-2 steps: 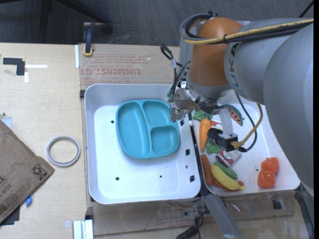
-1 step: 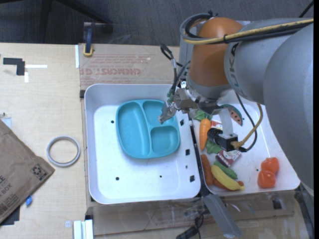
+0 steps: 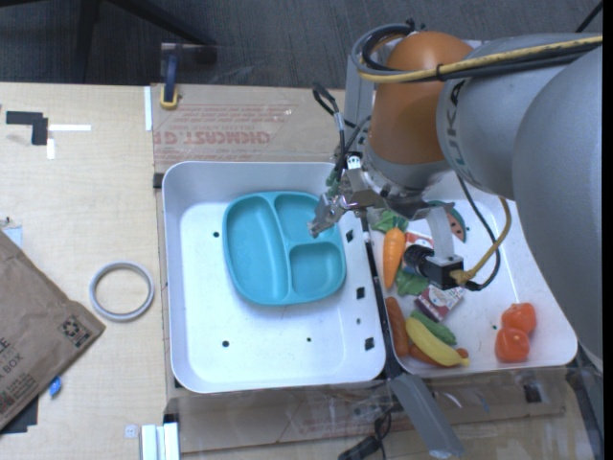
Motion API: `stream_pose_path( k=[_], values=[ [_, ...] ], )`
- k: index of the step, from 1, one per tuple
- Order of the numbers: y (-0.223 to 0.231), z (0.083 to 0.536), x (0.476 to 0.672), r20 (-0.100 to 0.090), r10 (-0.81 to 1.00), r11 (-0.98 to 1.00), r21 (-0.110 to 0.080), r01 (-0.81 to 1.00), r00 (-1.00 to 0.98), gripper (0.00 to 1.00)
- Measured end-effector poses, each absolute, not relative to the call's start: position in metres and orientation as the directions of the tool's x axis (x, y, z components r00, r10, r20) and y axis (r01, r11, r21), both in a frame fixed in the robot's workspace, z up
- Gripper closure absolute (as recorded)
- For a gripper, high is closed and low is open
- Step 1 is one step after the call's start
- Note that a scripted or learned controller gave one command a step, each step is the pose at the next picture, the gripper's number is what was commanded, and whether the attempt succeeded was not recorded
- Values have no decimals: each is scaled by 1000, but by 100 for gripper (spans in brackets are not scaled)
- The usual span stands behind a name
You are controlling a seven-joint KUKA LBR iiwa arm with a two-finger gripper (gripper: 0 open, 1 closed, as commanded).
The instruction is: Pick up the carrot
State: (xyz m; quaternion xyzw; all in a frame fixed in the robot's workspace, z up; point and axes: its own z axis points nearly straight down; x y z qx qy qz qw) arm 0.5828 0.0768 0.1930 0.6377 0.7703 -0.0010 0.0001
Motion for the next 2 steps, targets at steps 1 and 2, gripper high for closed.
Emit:
stream_pose_path(
  k=[1, 2],
  values=[
    [78, 240, 646, -2, 1000, 12, -1, 1000, -12, 0],
    [127, 127, 614, -2, 997, -78, -3, 997, 78, 0]
  ],
)
